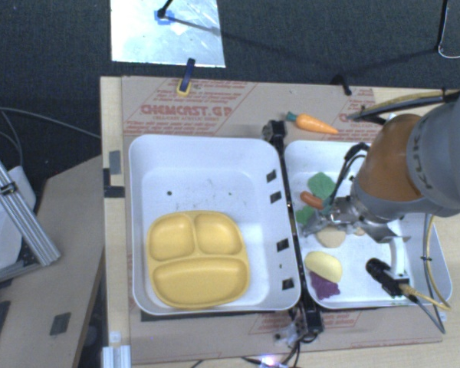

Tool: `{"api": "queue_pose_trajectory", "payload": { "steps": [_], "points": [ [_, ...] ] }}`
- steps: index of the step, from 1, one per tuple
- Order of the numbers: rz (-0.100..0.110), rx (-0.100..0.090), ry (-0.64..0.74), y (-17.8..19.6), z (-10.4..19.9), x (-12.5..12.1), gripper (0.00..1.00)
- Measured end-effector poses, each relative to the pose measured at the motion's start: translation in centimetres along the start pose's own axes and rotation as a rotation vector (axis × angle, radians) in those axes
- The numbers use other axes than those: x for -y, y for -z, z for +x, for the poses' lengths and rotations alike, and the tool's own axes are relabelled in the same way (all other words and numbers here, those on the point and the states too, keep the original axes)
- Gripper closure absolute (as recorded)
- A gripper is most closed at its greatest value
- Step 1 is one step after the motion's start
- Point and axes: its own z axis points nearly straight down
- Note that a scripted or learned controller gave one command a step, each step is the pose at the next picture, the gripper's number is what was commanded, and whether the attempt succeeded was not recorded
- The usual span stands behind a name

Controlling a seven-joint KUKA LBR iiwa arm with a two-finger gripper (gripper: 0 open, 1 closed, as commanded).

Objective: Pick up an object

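One claw (322, 219) low among right bin (425, 282) toys.

A dark, speckled carpet floor (307, 21) covers the far part of the scene and runs down the left side. On it at the far left lies a shiny, silvery square sheet (169, 21) that catches the light. A thin cable (443, 18) loops over the carpet at the far right. The bench top is a tan board (207, 106) printed with red lettering. To its left a pale wooden surface (65, 236) angles in, and an aluminium frame rail (19, 205) slants across the near left corner. Thin grey cables (31, 117) trail over the carpet on the left
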Motion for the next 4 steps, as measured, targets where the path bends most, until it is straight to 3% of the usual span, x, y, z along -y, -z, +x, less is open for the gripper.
{"api": "queue_pose_trajectory", "payload": {
  "steps": [1,2,3,4],
  "points": [
    [-0.005,0.000,0.000,10.6,4.7,1.4,0.00],
    [0.002,-0.005,0.008,9.9,17.7,-0.2,0.00],
    [0.012,-0.002,0.004,1.4,27.6,1.2,0.00],
    [0.017,0.009,-0.001,0.0,31.4,-3.6,0.00]
  ]
}}
